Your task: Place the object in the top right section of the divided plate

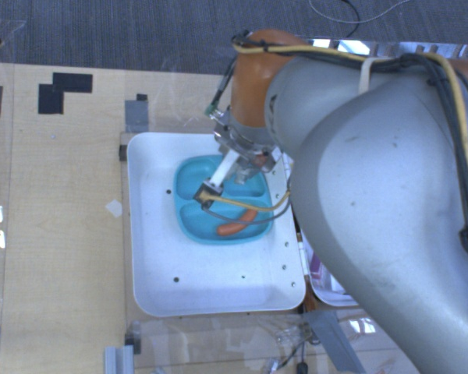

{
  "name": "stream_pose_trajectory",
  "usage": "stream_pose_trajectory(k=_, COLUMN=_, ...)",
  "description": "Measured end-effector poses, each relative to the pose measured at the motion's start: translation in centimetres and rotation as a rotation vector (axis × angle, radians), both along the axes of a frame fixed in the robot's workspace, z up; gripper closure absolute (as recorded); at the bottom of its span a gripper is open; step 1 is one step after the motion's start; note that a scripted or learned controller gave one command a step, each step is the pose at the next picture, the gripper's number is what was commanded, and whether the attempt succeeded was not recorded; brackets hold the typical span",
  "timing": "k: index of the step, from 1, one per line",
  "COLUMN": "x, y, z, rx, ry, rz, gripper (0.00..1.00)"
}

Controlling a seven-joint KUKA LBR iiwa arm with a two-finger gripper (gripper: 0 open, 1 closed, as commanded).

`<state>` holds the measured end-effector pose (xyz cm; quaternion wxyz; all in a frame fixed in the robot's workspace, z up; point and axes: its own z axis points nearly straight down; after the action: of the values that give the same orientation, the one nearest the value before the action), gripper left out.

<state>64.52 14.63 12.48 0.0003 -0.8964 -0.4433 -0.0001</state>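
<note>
The gripper (pixel 246 170) hangs over the blue plate (pixel 187 187); whether it is open or closed cannot be told. The orange sausage (pixel 236 225) lies in the plate's near section, apart from the gripper. The plate sits in the left bin (pixel 157 255).

Smooth white plastic bin (pixel 156 271) with a soft sheen, glossy blue plastic divided plate (pixel 189 187), smooth orange sausage (pixel 235 226), matt pale wood-grain counter (pixel 54 209), satin grey arm casing (pixel 390 178), glossy orange band (pixel 253 84), ribbed dark carpet floor (pixel 140 14).
</note>
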Motion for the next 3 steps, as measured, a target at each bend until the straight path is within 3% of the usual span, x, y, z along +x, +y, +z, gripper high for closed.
stream_pose_trajectory(k=1, x=-2.5, y=-0.6, z=-1.2, rx=0.001, ry=-0.005, rz=0.195, gripper=1.00)
stream_pose_trajectory(k=2, x=-9.2, y=-4.1, z=6.7, rx=0.001, ry=-0.004, rz=0.332, gripper=1.00)
stream_pose_trajectory(k=3, x=-15.6, y=-1.2, z=6.9, rx=0.001, ry=-0.002, rz=0.595, gripper=1.00)
